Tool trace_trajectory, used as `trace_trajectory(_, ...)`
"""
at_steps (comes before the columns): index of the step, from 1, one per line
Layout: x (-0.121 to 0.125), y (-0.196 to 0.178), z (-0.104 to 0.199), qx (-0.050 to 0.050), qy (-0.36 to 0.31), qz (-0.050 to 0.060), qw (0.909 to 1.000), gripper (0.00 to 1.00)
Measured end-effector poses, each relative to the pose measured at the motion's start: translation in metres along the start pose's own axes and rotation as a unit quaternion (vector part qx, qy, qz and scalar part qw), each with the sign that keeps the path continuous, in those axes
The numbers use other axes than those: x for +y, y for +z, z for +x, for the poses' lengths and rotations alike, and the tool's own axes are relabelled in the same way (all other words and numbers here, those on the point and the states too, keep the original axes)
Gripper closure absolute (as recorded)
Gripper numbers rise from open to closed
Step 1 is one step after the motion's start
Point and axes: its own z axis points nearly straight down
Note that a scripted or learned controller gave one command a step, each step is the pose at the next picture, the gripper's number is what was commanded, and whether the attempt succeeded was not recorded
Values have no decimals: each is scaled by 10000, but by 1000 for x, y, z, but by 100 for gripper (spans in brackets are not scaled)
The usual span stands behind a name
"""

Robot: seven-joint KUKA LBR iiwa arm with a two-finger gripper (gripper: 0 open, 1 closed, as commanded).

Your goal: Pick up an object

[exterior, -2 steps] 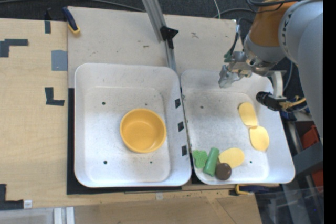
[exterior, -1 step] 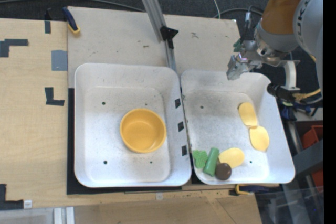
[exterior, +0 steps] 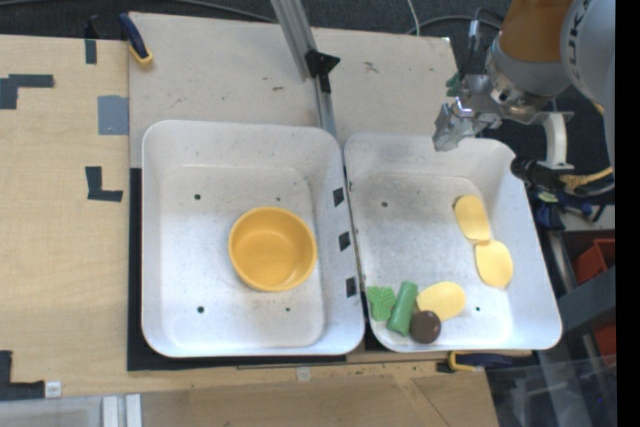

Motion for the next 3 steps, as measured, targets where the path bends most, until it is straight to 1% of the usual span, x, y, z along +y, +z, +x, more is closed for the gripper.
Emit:
trace_trajectory(1, -19, 4, 60, 7, -24, 15, 10000, 100)
trace_trajectory(2, -31, 4, 108, 5, -25, 13, 10000, 100)
trace_trajectory(3, -49, -6, 156, 8, -29, 12, 10000, 100)
